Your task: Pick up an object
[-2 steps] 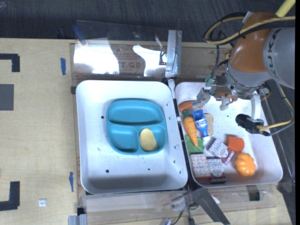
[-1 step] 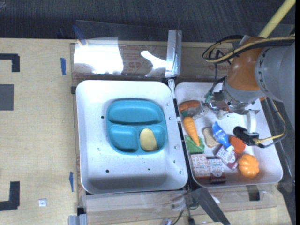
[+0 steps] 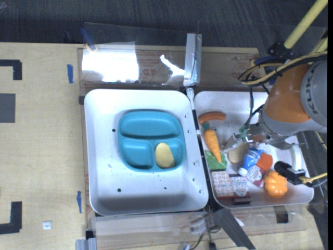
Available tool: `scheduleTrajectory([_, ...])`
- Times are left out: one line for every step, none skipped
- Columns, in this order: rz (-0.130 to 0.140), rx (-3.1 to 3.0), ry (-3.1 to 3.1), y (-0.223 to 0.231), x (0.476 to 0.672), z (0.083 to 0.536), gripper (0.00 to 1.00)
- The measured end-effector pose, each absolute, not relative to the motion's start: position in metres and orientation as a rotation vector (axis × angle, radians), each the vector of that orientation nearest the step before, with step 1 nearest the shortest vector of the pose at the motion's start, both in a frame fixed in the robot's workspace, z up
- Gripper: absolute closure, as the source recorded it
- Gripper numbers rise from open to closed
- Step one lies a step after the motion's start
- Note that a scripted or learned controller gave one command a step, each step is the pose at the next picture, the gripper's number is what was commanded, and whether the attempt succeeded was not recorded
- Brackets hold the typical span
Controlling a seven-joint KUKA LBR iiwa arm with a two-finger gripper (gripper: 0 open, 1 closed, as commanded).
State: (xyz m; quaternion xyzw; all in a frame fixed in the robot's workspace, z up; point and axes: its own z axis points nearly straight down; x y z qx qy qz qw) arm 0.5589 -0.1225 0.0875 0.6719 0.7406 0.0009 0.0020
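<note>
Clutter fills the right bin: a carrot, a sausage, a small bottle with a blue label, an orange fruit, a patterned box and a round tan piece. The gripper hangs low over the middle of this pile, just above the tan piece and the bottle, with the carrot a little to its left. Whether anything sits within its grasp cannot be told at this size. In the left bin a blue divided tray holds a yellow potato-like object in its lower right compartment.
</note>
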Motion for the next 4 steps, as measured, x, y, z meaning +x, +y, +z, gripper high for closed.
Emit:
scheduleTrajectory([0.005, 2.208, 2.227, -0.138, 0.506, 0.088, 0.00])
scheduleTrajectory([0.011, 2.206, 2.220, -0.139, 0.508, 0.099, 1.00])
scheduleTrajectory([0.010, 2.178, 2.249, -0.132, 0.483, 0.088, 1.00])
scheduleTrajectory([0.004, 2.279, 2.163, -0.091, 0.556, 0.095, 1.00])
